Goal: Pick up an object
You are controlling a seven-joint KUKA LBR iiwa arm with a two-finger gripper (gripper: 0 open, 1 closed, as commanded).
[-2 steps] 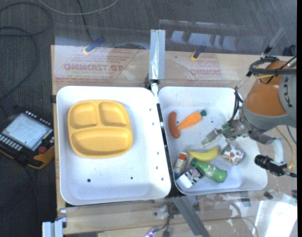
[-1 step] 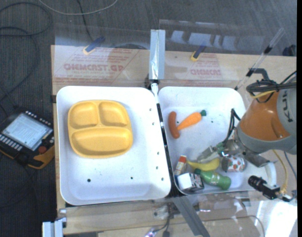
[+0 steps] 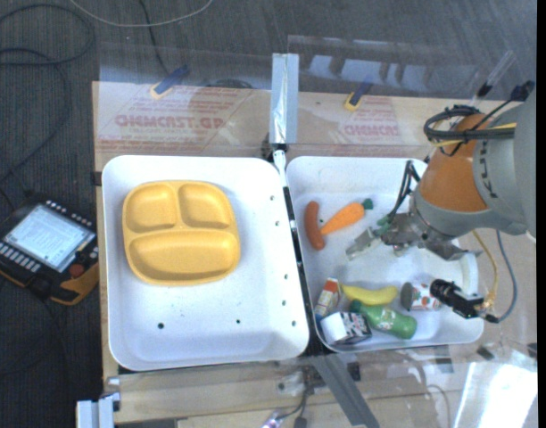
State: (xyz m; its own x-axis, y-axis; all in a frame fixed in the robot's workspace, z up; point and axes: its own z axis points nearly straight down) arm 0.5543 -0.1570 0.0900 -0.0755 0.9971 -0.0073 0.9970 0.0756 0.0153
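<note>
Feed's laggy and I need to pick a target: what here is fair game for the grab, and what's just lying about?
For the grab, right bin: carrot, sausage, banana, green bottle, small carton, claw.

Lying about: yellow divided plate in left bin, handheld controller beside the bench.
</note>
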